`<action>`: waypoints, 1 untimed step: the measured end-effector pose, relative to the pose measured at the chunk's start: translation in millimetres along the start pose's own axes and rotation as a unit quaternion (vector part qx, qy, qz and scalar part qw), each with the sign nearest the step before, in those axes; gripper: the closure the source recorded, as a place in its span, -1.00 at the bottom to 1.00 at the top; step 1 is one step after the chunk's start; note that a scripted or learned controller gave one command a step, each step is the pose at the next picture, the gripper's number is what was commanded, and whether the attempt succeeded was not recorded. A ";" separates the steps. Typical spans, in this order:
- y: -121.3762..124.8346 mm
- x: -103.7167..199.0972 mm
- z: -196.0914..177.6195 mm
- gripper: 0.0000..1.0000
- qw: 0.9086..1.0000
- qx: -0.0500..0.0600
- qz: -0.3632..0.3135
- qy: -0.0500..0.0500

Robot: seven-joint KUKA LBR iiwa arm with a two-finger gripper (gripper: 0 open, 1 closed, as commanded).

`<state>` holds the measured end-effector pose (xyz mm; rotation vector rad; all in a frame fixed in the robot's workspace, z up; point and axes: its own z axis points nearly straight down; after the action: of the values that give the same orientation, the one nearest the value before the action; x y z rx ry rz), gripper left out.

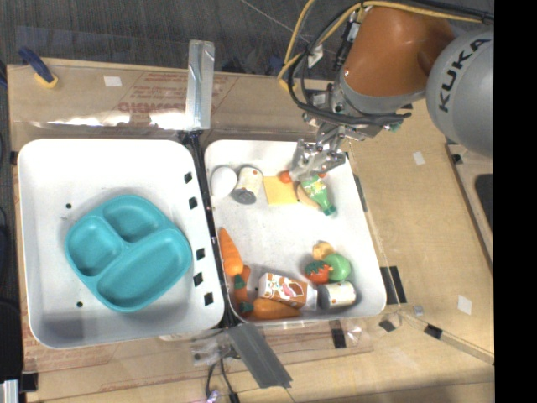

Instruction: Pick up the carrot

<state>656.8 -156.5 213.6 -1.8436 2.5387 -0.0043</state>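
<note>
The carrot [231,255] is an orange cone lying along the left wall of the right bin [285,233], tip toward the back. My gripper [315,164] hangs over the back right part of that bin, well away from the carrot. Its metal fingers [307,159] sit right above a green bottle [320,195] and a small red piece [286,176]. Nothing shows between the fingers.
The right bin also holds a yellow block [279,190], a grey and white can [247,184], a carton [284,289], another orange piece [270,311], a green and red toy [330,266] and a small jar [339,294]. A teal divided plate [127,250] lies in the left bin [42,225].
</note>
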 end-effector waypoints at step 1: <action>-8.8 22.6 -35.7 1.00 0.999 -0.001 -0.042 0.000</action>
<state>658.0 -180.7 249.3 -1.9484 2.4604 -0.0030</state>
